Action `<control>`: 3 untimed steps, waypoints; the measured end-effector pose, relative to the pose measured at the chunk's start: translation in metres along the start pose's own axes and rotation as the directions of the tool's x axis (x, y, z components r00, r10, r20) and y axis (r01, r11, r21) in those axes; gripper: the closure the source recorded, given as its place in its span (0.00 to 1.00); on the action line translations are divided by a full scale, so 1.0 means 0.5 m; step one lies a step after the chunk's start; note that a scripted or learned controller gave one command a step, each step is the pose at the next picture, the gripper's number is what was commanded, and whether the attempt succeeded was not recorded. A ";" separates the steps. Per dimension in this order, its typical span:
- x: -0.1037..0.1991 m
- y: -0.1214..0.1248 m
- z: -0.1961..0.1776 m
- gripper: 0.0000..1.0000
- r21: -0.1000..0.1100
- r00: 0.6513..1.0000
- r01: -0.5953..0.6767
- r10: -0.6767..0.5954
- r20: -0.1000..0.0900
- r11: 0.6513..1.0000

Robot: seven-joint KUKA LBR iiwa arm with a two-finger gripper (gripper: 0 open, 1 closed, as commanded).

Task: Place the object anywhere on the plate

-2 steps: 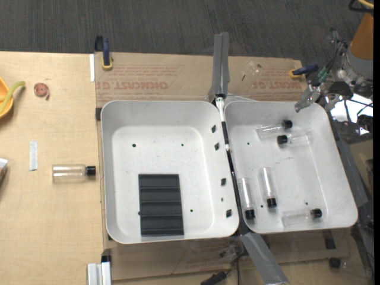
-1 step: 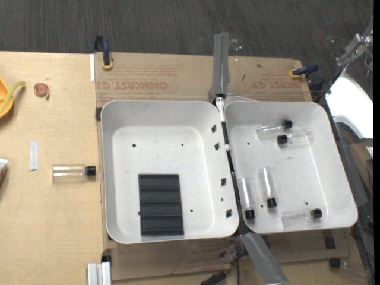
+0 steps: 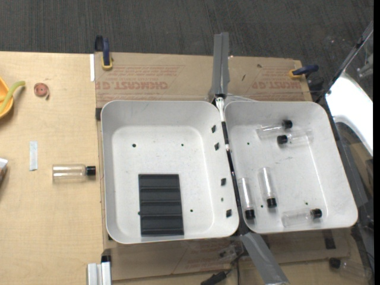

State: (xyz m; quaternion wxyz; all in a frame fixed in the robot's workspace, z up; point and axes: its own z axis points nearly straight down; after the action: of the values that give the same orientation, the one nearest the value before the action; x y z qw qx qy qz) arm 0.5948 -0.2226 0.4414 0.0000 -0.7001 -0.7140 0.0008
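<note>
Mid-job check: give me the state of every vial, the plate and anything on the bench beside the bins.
Dark ribbed rectangular plate: flat in left white bin, nothing on it.
Five clear plastic vials with black caps, right white bin: all lying down, capped; two near the far wall, two near the left wall, one at the near edge.
Clear black-capped vial on wooden bench: lying down, outside bins.

Two white bins sit side by side. The left bin (image 3: 119,159) holds a black ridged plate (image 3: 160,205). The right bin (image 3: 332,159) holds five clear vials with black caps. Another vial (image 3: 73,171) lies on the wooden bench (image 3: 47,230).
</note>
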 end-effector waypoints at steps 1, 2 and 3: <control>0.066 0.104 0.002 0.00 0.001 0.975 -0.224 0.224 0.001 0.975; 0.009 0.130 0.002 0.00 0.001 0.926 -0.379 0.379 0.001 0.926; 0.141 0.132 0.002 0.00 0.003 0.844 -0.536 0.536 0.001 0.844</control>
State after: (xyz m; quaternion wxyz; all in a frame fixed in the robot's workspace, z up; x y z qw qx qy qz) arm 0.6593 -0.1506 0.4401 0.0008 -0.8717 -0.4900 0.0022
